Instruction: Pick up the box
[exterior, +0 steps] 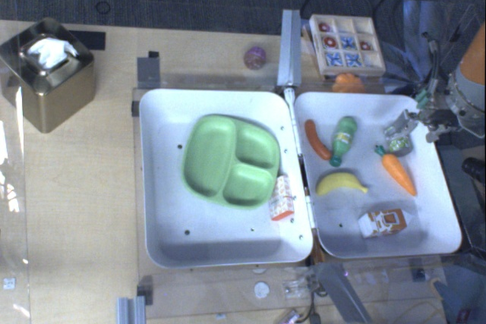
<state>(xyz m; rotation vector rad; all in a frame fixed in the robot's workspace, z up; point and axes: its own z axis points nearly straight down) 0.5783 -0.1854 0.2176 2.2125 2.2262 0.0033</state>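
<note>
The small brown-and-white carton box (pixel 383 221) lies near the right white bin's (pixel 448 233) five-o'clock edge. The gripper (pixel 400 134) hovers at two o'clock, above the orange carrot (pixel 399 172). Whether it is open cannot be told.

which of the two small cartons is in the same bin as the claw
The brown-and-white carton beside the yellow banana in the right bin; the red-and-white carton lies in the left bin.

A pale wooden bench (pixel 83 186) fills the frame's lower part; two white bins sit side by side, left bin (pixel 163 231) and right bin (pixel 448 235); a tissue box (pixel 47 76) upper left; a purple ball (pixel 255 57) and tic-tac-toe board (pixel 346 46) near the top.
</note>
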